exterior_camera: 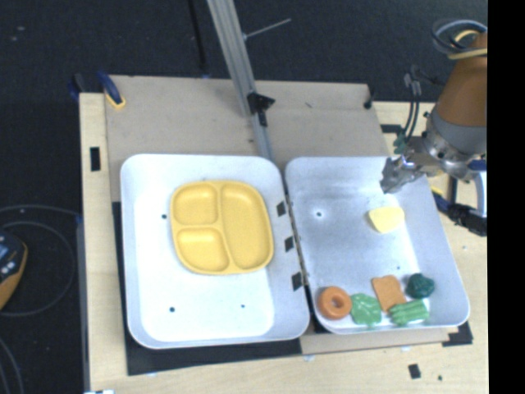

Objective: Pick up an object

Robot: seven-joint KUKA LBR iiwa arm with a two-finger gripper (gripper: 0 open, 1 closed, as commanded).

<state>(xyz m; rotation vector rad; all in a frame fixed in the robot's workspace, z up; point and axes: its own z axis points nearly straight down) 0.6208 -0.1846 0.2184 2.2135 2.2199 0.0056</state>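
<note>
In the right bin (344, 245) a pale yellow block (385, 218) lies near the right wall. Along the front edge sit an orange ring (334, 302), a light green lump (365, 310), an orange-brown slab (387, 290), a green piece (408, 311) and a dark green ball (420, 285). My gripper (397, 176) hangs over the bin's back right corner, above and slightly right of the yellow block, with nothing visibly between its fingers.
The left bin (148, 302) holds a yellow three-compartment tray (221, 226). A metal pole (234, 56) rises behind the bins, with a black clamp at its base. The arm's orange band (465, 84) stands at the right edge.
</note>
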